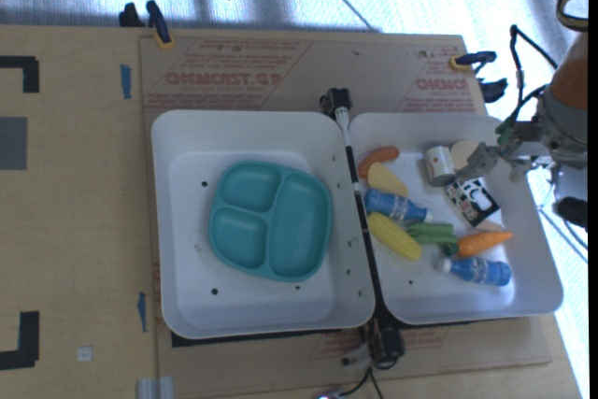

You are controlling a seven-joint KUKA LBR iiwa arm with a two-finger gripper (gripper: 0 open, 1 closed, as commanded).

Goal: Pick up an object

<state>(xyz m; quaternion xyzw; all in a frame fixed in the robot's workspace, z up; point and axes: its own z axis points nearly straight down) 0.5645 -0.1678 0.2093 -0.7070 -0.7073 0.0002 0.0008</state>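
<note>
Two white bins sit on the worktop (84,229): the left bin (177,201) holds a teal tray (271,220), the right bin (533,285) a corn cob (393,236), carrot (484,242) and bottles (478,271). Whether the claw (488,157), over the right bin's far side, is spread cannot be told.

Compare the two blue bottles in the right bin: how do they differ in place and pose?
The upper blue bottle lies near the bin's left wall, beside the corn cob; the lower blue bottle lies near the front right, below the carrot. Their caps point opposite ways. Both lie flat and are blue.
</note>
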